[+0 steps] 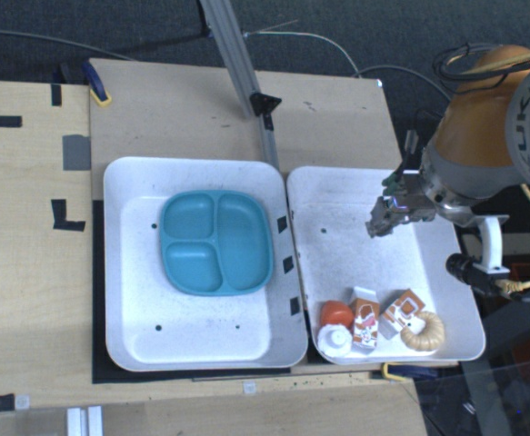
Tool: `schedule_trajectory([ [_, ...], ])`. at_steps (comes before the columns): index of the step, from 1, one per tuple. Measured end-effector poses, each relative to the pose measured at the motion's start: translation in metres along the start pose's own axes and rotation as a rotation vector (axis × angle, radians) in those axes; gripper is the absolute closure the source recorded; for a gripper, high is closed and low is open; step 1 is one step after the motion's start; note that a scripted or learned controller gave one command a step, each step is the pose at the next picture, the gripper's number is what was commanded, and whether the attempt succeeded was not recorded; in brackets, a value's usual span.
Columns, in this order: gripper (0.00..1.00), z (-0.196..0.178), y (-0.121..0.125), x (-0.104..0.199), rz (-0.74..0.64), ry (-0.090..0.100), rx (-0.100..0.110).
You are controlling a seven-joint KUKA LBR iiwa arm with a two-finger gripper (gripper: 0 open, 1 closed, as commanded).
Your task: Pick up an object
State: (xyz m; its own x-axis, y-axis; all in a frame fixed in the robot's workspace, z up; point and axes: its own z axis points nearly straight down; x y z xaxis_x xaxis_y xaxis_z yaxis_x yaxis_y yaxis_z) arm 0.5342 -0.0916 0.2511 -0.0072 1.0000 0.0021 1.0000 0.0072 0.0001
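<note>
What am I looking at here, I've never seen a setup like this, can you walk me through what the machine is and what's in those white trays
This is one photo from a fixed camera above a workbench, looking down at a slant. The grey and orange shape at the right is a robot arm. At its end is a two-finger gripper, its "hand", hanging over the upper part of the right bin; nothing is visibly caught in it.

Two shallow white bins sit side by side. The left bin holds a blue divided plate, with three sections. In the right bin, a small pile of items is bunched in the near corner: something red-orange, a white round piece, two small cartons or packets, and a tan ring like a toy doughnut.

The arm's job is to pick up one object; it has not reached the pile yet.
</note>
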Motion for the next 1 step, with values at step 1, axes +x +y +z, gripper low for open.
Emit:
schedule_trajectory([
  [1, 1.00, -0.0045, 0.0057, 0.0551, -0.001, 0.000, 0.001],
])
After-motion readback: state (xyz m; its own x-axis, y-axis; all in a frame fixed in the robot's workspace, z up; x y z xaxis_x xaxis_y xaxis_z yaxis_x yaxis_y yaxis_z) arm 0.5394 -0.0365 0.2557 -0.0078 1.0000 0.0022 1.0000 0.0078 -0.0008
